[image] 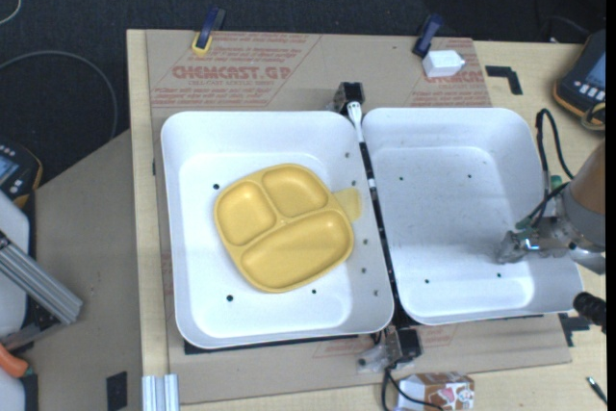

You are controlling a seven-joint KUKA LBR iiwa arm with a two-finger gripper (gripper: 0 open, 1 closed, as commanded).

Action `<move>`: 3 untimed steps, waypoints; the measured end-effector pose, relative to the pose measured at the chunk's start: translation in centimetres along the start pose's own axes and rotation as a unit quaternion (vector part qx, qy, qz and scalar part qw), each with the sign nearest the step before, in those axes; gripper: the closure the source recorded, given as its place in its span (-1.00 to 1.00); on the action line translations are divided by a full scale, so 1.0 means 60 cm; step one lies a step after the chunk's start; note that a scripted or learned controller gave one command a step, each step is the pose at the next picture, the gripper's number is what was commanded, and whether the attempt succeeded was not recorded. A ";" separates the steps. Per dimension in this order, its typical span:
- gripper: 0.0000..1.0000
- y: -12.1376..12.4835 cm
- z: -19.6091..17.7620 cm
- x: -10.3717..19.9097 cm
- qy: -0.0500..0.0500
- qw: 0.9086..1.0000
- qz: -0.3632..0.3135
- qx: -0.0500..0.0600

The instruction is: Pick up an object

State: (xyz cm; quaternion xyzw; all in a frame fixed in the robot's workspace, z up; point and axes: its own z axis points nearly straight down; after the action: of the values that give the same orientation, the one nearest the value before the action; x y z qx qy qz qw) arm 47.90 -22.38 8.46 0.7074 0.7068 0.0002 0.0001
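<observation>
Camera view, taken from the left: the yellow plate (283, 226) lies flat in the middle of the left bin (192, 303), a smooth, glossy plastic dish with three shallow compartments and rounded corners, its small tab nearly touching the bin's right wall. That is the one thing worth lifting, and I judge the reach has not begun. Right of that bin sits the right bin (452, 207), matt white and speckled. My gripper (515, 248) hangs low over its right part, well apart from the plate, nothing held; I cannot tell whether my fingers are apart. Next I must cross the divide and find a rim thin enough to pinch.
</observation>
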 end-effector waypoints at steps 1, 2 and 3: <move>1.00 0.000 0.000 0.000 0.000 1.000 0.000 0.000; 1.00 0.002 -0.052 0.160 0.003 1.000 -0.005 0.000; 1.00 0.006 -0.305 0.285 0.001 1.000 -0.006 -0.009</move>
State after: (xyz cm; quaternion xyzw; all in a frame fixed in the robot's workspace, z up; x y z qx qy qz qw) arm 48.29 -5.30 26.73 0.7031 0.7111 0.0073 0.0054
